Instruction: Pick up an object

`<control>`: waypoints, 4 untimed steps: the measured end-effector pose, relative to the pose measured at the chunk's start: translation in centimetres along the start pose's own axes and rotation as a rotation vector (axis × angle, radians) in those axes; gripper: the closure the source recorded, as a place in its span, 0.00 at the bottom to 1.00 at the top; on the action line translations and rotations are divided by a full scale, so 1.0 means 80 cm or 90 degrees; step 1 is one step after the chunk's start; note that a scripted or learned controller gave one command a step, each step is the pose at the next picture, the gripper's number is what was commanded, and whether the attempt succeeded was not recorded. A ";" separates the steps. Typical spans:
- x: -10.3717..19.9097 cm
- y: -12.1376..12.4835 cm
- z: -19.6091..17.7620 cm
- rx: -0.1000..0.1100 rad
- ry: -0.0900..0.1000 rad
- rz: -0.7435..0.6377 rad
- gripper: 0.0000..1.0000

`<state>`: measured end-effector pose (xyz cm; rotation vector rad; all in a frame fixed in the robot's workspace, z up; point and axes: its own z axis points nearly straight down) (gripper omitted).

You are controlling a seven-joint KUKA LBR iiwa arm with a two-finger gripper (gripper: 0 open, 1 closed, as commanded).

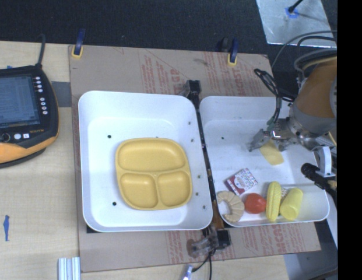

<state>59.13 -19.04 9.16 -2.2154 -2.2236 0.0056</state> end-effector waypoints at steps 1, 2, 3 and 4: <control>-0.001 0.000 -0.013 0.001 0.000 -0.002 1.00; -0.001 0.000 -0.013 0.001 0.000 -0.002 0.00; 0.019 -0.006 0.000 0.000 0.000 -0.002 0.00; 0.018 -0.006 -0.013 0.001 0.000 -0.003 1.00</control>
